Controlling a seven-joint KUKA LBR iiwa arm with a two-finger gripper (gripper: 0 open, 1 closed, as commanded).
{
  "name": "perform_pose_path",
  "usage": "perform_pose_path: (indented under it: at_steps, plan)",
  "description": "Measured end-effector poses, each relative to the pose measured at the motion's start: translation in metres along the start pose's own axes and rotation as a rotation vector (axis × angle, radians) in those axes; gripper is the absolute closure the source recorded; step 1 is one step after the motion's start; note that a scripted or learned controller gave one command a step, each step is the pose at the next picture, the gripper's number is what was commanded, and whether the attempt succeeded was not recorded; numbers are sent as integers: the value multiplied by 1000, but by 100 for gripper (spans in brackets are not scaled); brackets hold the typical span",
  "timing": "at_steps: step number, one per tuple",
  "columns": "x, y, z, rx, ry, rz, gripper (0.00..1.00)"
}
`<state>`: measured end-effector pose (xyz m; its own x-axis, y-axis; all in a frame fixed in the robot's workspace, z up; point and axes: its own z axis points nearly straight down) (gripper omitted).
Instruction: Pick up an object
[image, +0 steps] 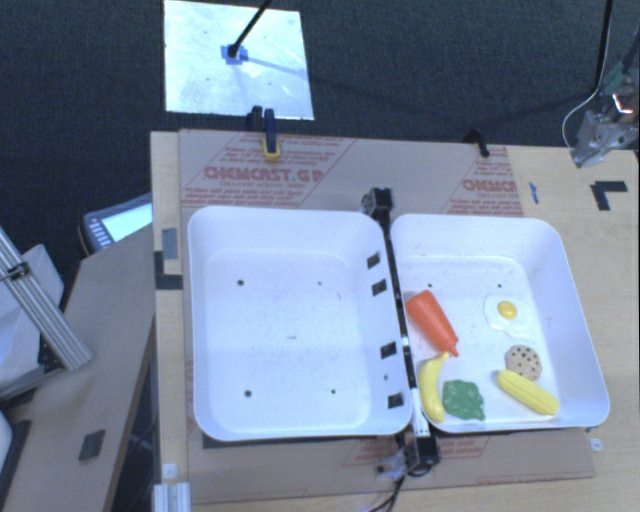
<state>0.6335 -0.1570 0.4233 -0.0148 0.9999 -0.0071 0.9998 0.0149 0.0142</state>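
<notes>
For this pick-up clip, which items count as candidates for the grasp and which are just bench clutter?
Candidates, all in the right bin:
carrot
fried egg
cookie
corn cob
banana
green leafy piece

Clutter:
left bin
yellow clamp
metal sheet
cardboard underlay

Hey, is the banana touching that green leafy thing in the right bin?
Touching. The camera view shows the banana's lower end meeting the green leafy piece, no white between them.
</notes>
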Motion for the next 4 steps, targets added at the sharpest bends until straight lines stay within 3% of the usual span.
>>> perform_pose_path:
  at_steps: [4]
  plan:
    - [0, 3, -46, -15, -8, -17, 100]
